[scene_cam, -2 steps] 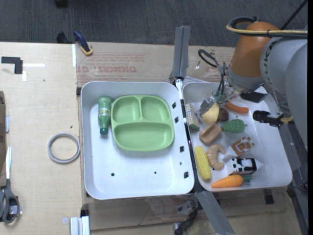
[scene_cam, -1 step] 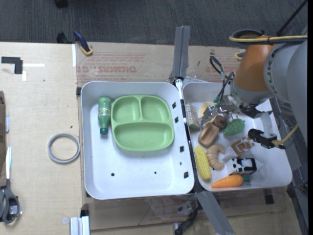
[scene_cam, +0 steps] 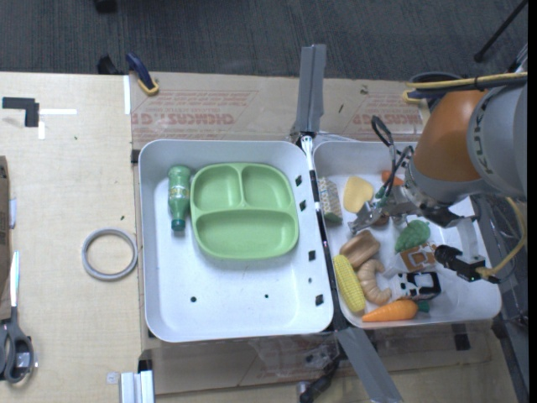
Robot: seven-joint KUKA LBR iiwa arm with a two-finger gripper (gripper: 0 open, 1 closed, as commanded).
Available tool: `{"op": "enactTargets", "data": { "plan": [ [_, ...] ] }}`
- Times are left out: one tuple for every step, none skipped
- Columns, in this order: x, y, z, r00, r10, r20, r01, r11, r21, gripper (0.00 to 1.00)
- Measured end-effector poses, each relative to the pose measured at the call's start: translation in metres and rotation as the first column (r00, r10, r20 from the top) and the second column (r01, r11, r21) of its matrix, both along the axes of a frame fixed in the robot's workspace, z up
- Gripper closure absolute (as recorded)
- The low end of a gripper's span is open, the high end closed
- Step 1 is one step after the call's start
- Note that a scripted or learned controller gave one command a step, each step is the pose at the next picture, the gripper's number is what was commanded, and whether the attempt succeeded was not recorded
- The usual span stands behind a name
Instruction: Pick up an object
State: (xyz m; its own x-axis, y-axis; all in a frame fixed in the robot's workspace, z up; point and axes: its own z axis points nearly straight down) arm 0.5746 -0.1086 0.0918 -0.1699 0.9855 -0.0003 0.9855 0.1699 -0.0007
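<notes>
Gripper (scene_cam: 375, 215) low in the crowded right bin (scene_cam: 482, 309); finger state unclear. Tightly packed toy food (scene_cam: 365, 259) could spoil the grasp.

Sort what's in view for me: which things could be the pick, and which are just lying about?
Pick candidates, right bin: corn cob, carrot, bread pieces, yellow wedge, green leafy toy.

Lying about: green divided plate and green bottle in left bin; tape ring, scissors on bench.
</notes>
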Motion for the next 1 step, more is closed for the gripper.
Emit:
{"op": "enactTargets", "data": {
  "plan": [
    [0.0456, 0.003, 0.0002, 0.99, 0.142, 0.002, -0.142, 0.99, -0.001, 0.0]
  ]
}}
